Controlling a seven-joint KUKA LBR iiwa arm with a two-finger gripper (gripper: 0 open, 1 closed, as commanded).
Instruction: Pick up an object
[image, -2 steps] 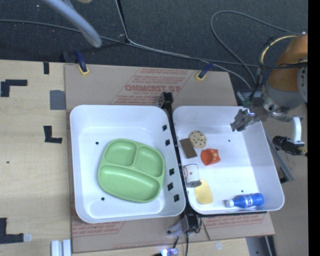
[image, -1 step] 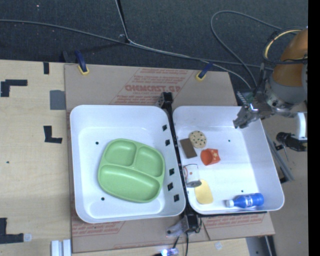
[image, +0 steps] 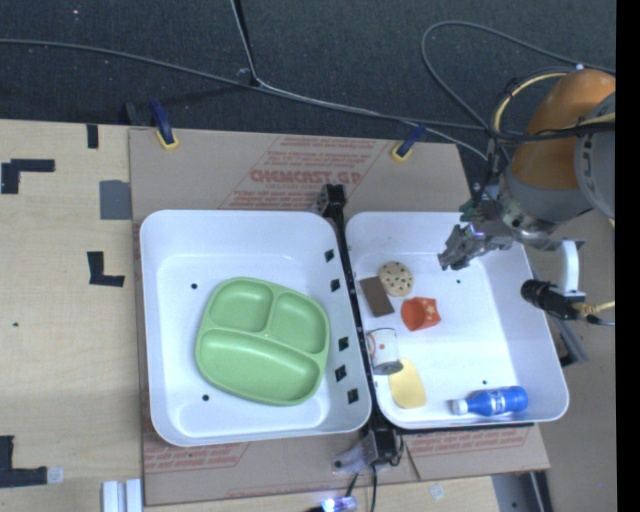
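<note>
Camera view shows the likeliest pickings in the right bin (image: 520, 300): a small red object (image: 421, 313) sits near its middle, with a speckled cookie-like round (image: 396, 277) just up and left of it and a brown block (image: 376, 296) beside that by the divider. I'd judge the red piece light and a bit soft or rounded, best pinched across its narrow width from straight above; the cookie looks flat and could slip. Further down lie a clear little cup (image: 384, 349), a pale yellow piece (image: 407, 385) and a blue bottle (image: 492, 402) on its side, which would likely roll. The claw (image: 457, 251) hangs over the bin's upper right part, apart from all of them and holding nothing; whether it is wide or narrow I cannot tell. The left bin (image: 170, 300) holds a green divided plate (image: 263, 340), on the table (image: 60, 300).
</note>
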